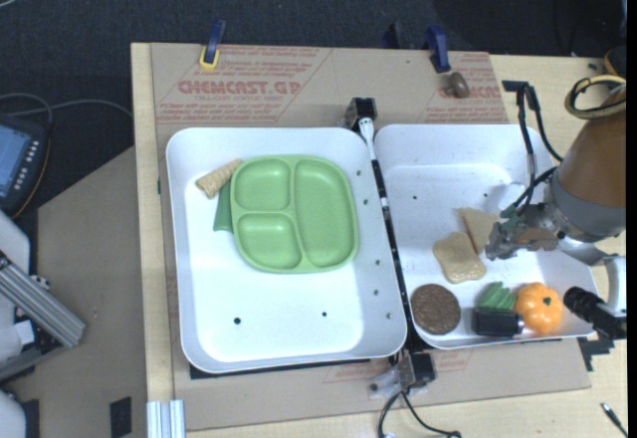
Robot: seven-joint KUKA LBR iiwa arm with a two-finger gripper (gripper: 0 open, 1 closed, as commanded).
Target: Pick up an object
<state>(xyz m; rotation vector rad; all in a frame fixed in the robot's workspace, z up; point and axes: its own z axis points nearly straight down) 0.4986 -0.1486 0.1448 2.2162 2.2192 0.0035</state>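
Note:
In the right bin (428, 152) lie a tan bread-like slice (459, 258), a narrow tan piece (475, 224) behind it, a round brown cookie (436, 309), a green and black item (495, 311) and a small orange pumpkin (540, 308). My gripper (501, 238) hangs low over the bin's right-middle, just right of the tan pieces and above the green item. I see nothing between its fingers, and their spread is unclear.
The left bin (199, 277) holds a green divided plate (295, 212) with a tan wafer (217, 178) and a green scrap at its left edge. Cables and clamps line the bench's far edge. The arm fills the right side.

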